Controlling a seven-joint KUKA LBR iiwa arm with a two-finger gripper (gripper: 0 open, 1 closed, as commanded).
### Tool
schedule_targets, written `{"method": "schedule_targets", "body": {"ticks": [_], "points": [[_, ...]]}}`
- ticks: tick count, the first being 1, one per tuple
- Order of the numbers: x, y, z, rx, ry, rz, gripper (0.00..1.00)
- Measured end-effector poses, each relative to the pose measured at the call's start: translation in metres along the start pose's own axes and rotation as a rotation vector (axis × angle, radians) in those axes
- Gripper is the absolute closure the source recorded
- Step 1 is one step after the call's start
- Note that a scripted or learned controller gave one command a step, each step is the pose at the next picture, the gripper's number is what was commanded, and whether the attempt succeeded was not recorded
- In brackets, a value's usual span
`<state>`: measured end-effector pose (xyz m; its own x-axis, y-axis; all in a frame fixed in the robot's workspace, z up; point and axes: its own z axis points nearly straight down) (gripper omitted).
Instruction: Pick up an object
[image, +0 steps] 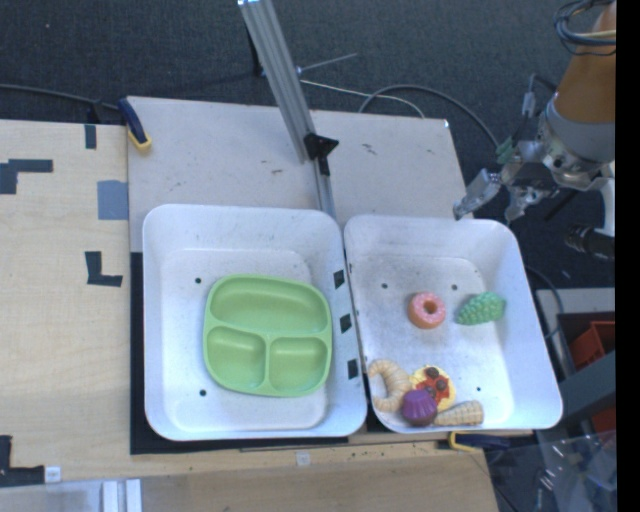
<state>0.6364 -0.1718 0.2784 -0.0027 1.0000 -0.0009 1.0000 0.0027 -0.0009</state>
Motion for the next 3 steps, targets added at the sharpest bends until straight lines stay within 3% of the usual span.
{"method": "schedule_targets", "body": {"ticks": [1,3], "points": [[0.0,0.0,0.0,0.0,0.0,0.0,0.0],[0.011,-0.011,0.125,0.008,0.001,0.001,0.0]]}}
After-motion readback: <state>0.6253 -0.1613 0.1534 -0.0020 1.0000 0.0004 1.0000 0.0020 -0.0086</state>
